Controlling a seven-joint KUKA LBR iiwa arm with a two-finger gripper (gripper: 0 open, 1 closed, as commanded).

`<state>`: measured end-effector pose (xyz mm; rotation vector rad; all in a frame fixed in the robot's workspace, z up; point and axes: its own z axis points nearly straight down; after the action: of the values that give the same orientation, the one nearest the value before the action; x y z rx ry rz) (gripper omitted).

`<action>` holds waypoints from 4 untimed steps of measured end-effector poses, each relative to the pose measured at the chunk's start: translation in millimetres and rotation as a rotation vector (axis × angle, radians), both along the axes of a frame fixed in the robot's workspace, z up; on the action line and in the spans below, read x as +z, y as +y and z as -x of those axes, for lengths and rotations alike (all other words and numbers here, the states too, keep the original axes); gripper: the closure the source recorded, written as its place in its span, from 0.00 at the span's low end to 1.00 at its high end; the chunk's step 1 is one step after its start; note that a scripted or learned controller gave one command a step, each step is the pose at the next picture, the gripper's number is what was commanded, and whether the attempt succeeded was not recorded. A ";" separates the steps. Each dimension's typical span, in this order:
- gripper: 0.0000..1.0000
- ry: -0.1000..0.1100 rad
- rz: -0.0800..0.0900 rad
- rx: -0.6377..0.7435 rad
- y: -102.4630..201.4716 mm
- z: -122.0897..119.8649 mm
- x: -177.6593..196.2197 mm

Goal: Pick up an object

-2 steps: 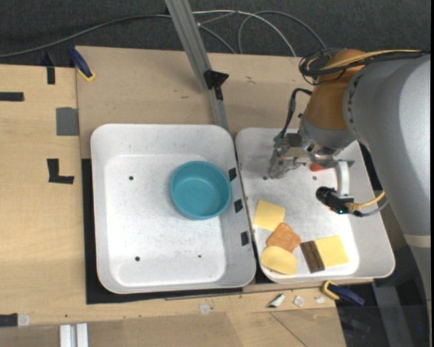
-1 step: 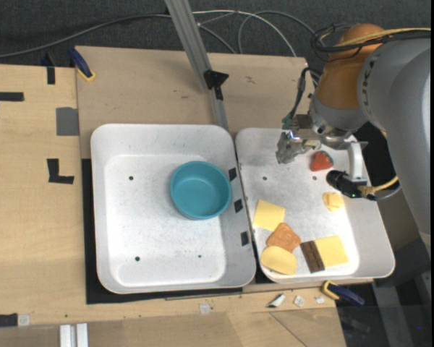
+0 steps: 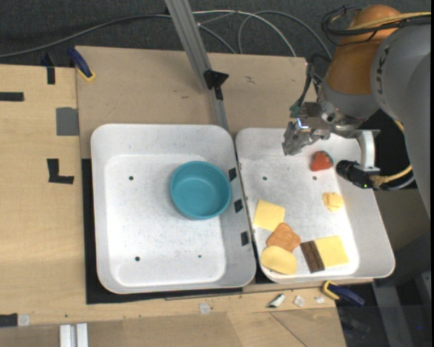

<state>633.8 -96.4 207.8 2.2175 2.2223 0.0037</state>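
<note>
A grey KUKA arm (image 3: 390,56) with an orange band reached in from the right over the far end of the right bin (image 3: 369,266), its gripper (image 3: 298,142) hanging low near the bin's far left corner. Whether the pincer was open or closed could not be told from this angle, and nothing could be seen held in it.

Just to the gripper's right, apart from it, a small red object (image 3: 321,162) lay on the bin floor; it was compact, with no clear long axis. Nearer the middle of the right side sat a small yellow piece (image 3: 333,201). Toward the near end, a yellow square slice (image 3: 269,214) lay flat, one corner pointing to the far end. Below it were an orange-brown piece (image 3: 283,236) and a pale yellow rounded piece (image 3: 278,260), touching. A dark brown bar (image 3: 311,256) lay with its long axis running from far to near, tilted slightly, beside a second yellow slice (image 3: 332,251).

In the left bin (image 3: 123,259), a blue bowl (image 3: 200,189) stood upright, mouth up, right of centre.
</note>
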 end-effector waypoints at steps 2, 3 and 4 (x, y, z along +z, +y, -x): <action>1.00 0.006 0.000 0.003 49.1 7.1 33.2; 1.00 0.006 -0.001 0.004 94.9 14.9 35.3; 1.00 0.004 -0.002 0.005 148.4 18.2 38.0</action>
<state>615.5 52.1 245.7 2.2147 2.2310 0.0008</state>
